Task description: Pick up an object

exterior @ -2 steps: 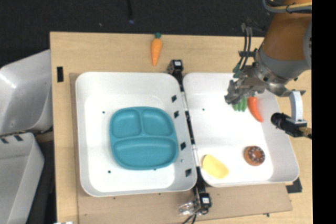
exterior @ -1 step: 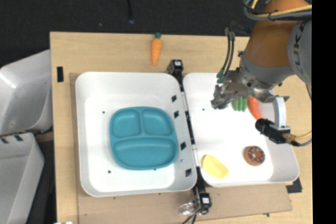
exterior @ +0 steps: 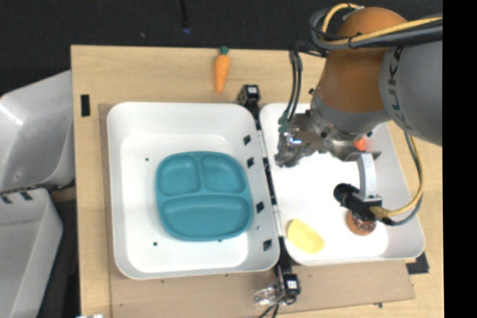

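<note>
Camera view: yellow object [exterior: 305, 236] below the gripper [exterior: 287, 154], apart.

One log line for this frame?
arm: over right bin | gripper: near its left wall | yellow item: right bin | blue plate: left bin | carrot: on bench

No legible text, labels or numbers anywhere.
</note>
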Motion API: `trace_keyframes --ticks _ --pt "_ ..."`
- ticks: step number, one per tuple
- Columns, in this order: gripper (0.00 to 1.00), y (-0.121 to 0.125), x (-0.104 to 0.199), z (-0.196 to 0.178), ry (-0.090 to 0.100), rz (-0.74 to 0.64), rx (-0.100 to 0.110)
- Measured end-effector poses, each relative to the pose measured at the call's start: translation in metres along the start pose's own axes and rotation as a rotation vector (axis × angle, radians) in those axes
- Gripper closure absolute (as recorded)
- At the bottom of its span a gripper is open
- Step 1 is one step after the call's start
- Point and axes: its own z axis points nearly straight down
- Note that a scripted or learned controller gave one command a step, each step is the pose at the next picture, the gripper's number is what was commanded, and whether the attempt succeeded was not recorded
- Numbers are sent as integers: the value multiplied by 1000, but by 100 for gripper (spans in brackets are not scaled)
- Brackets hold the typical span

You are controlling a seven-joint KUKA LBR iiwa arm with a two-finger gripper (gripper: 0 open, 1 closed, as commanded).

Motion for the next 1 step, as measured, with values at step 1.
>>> trace_keyframes --ticks 1 --pt "100 -7 48 14 0 0 -1"
